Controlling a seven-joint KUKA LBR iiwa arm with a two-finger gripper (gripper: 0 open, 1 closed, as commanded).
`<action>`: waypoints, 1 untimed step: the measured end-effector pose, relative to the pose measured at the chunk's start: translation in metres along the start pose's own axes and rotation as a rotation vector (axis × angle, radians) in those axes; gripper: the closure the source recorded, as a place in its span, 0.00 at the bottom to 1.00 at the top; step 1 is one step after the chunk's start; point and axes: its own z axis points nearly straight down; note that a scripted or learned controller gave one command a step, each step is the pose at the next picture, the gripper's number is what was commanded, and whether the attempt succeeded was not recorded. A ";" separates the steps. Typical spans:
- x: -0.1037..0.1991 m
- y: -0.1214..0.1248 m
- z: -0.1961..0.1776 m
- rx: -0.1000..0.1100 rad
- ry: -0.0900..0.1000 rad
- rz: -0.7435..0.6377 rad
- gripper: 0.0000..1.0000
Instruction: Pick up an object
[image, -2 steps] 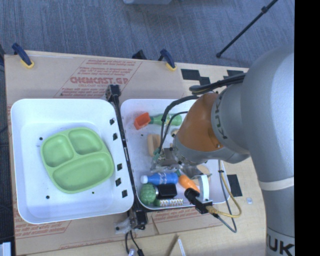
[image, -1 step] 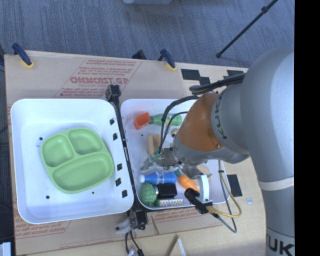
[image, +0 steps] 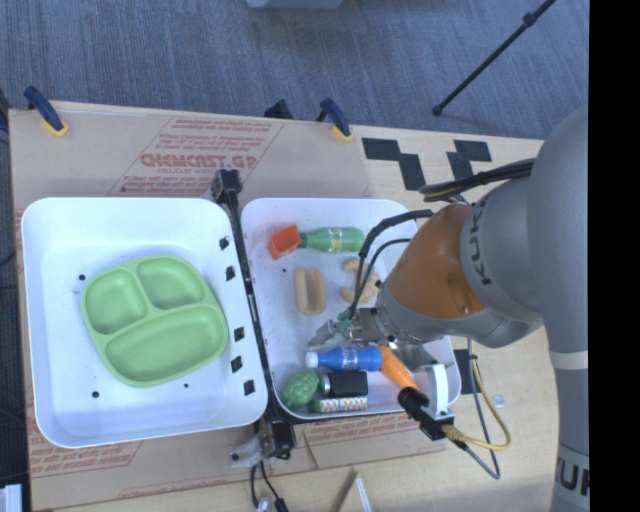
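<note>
Gripper (image: 352, 322) low inside right bin (image: 262, 300), poised above blue-and-white bottle (image: 345, 357); wrist hides it, so cannot tell its state or whether anything is gripped.

Right bin contents: bottle lies flat just below claw. Orange carrot-like piece (image: 397, 369) down-right of claw, touching the bottle's end. Black box (image: 346, 383) below the bottle; green leafy toy (image: 299, 388) down-left, beside the box. Tan hot-dog bun (image: 308, 290) up-left. Green bottle with orange cap (image: 317, 240) farther up, near the far wall.

Left bin (image: 40, 300), well left of claw: one green divided plate (image: 155, 318).

Arm body covers the bin's right side. Black clips along divider (image: 246, 300) to the left. Open floor between bun and bottle.
</note>
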 end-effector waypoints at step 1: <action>-0.063 -0.007 0.003 0.022 0.008 0.001 0.00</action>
